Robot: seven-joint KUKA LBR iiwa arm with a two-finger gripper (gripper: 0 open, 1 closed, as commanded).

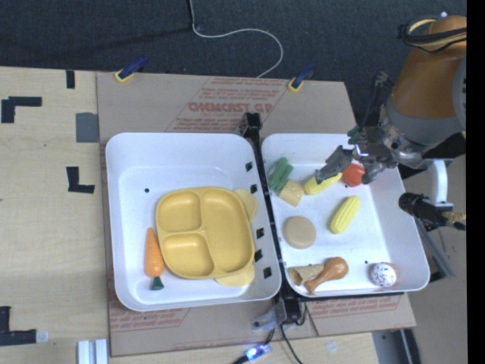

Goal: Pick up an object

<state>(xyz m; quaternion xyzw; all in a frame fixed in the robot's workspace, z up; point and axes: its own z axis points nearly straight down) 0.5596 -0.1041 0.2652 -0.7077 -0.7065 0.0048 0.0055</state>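
Two white bins sit side by side on the desk (45, 226), on a cardboard sheet (220, 105) printed in red; the print looks like "CHEMCAST", the rest too small to read.

Left bin (125, 158): one yellow divided plate (203, 230), and one toy carrot (154, 258) just left of the plate.

Right bin (394, 230), placed relative to the round beige piece (299, 232) near its middle:
- one corn cob (344, 214) to the right of it
- one green vegetable (280, 174) above it
- one pale yellow block (292, 194) just above it
- one yellow banana-like piece (321, 183) up and to the right
- one red tomato-like ball (353, 175) further right
- one drumstick (327, 271) below
- one speckled white ball (383, 274) down in the right corner

Claw (333, 170): dark fingers hang over the banana-like piece and beside the red ball. Cannot tell whether they are apart or together, or touching either item. Nothing visibly lifted.

Two blue-and-yellow clamps (132, 68) (301, 76) hold the cardboard's far edge.
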